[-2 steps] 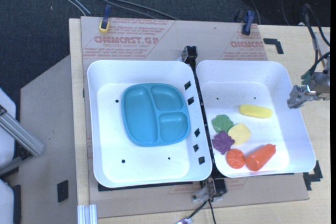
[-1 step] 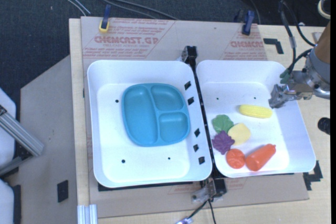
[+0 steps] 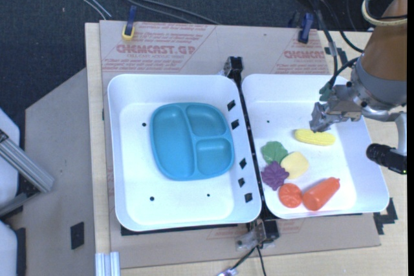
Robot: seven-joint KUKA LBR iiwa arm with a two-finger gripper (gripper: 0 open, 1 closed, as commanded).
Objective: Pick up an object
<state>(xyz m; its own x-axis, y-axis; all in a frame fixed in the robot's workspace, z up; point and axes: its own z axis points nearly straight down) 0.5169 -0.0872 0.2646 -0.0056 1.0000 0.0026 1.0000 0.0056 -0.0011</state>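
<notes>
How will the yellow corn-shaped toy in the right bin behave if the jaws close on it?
The yellow corn-shaped toy looks like smooth moulded plastic, so it is probably stiff and light, perhaps slippery. Its long rounded shape suggests it may roll or twist away if squeezed off-centre. It lies alone on the right white bin floor beneath the gripper, so nothing would stop it sliding.

white bins: 2 (image 3: pixel 123 158) (image 3: pixel 372 158) | blue divided plate: 1 (image 3: pixel 192 140) | toy foods: 6 (image 3: pixel 315 137) (image 3: pixel 273 151) (image 3: pixel 295 164) (image 3: pixel 274 174) (image 3: pixel 290 195) (image 3: pixel 321 193)
</notes>
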